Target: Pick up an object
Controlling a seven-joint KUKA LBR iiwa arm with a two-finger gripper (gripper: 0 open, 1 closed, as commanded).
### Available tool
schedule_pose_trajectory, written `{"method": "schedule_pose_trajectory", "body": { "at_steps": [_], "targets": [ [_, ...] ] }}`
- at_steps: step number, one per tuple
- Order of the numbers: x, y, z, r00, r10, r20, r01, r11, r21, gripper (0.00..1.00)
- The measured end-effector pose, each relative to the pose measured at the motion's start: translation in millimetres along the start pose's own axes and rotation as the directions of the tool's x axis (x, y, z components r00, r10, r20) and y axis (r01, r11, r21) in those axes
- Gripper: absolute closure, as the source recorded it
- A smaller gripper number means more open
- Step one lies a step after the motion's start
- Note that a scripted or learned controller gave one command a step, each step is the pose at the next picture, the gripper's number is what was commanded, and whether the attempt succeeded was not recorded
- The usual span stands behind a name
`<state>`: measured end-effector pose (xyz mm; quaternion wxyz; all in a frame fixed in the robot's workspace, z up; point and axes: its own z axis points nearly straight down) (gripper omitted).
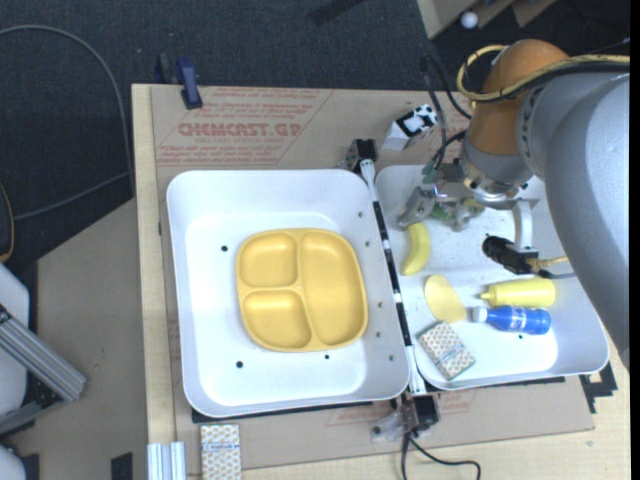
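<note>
My gripper (437, 211) hangs over the far left part of the right bin (590, 353), just above and behind a small yellow banana (417, 249). Nothing shows in its grasp. Nearer the camera, the same bin holds a pale yellow rounded piece (443, 297), a yellow squeeze bottle (519, 292) lying on its side, a blue bottle (512, 319) right beside it, and a small patterned box (446, 350) at the front rim.
The left bin (195, 228) holds a yellow divided plate (300, 289). The arm's grey body covers the right bin's far right side. A blue clip (187, 82) and small fittings (415, 123) lie on the cardboard behind the bins.
</note>
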<state>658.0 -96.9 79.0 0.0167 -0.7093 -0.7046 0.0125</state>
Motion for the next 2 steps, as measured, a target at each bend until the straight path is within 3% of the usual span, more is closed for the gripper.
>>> {"method": "schedule_pose_trajectory", "body": {
  "at_steps": [1,2],
  "targets": [
    [-2.4,-1.1,-9.6,1.0,-0.001,0.007,0.001,1.0,0.002,1.0],
    [78.0,-53.2,-104.1,1.0,-0.009,0.004,0.009,0.999,-0.041,1.0]
  ]
}}
